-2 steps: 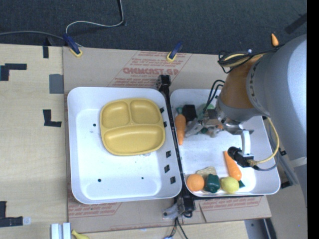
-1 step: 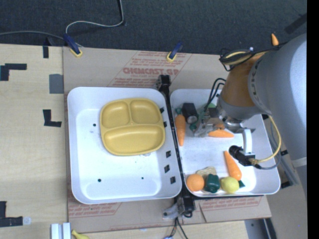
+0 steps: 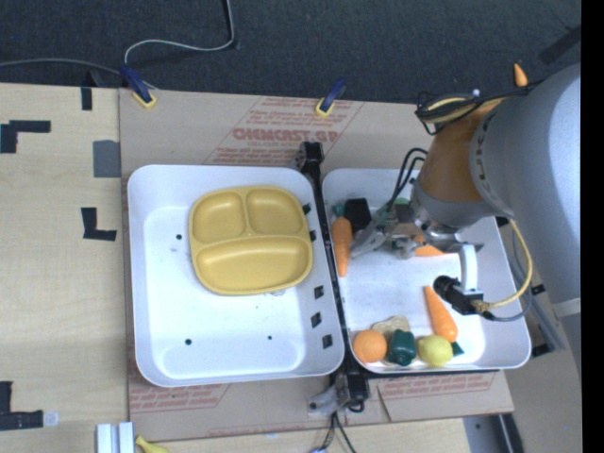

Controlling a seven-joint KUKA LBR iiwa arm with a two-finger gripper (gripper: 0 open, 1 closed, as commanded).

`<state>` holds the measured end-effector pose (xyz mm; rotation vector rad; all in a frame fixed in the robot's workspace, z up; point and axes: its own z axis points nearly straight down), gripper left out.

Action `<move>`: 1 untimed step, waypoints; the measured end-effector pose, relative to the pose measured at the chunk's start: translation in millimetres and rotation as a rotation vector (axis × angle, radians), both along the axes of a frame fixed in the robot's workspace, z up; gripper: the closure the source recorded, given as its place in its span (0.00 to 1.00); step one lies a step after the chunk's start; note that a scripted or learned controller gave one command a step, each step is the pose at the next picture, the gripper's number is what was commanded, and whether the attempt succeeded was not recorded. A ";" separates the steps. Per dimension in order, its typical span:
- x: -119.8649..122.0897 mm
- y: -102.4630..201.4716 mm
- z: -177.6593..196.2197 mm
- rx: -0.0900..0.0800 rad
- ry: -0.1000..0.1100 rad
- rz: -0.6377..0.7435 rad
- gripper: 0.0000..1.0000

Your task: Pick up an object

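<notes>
My gripper is low in the right bin, in its upper half, below the orange band of the arm. One carrot lies just to its left, along the bin's left wall. A small black object sits at the bin's upper left. A second carrot lies lower right of the gripper. Along the near wall sit an orange, a dark green piece and a lemon. A bit of orange peeks out beneath the wrist; I cannot identify it.
The left bin holds a yellow divided plate in its upper half. A black divider with clips runs between the bins. The grey arm covers the right bin's upper right corner, and a yellow cable loops by the right wall.
</notes>
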<state>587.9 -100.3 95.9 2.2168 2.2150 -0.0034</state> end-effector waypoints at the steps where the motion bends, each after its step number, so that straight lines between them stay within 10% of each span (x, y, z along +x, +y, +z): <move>1: -0.3 0.6 9.1 0.001 0.002 0.001 1.00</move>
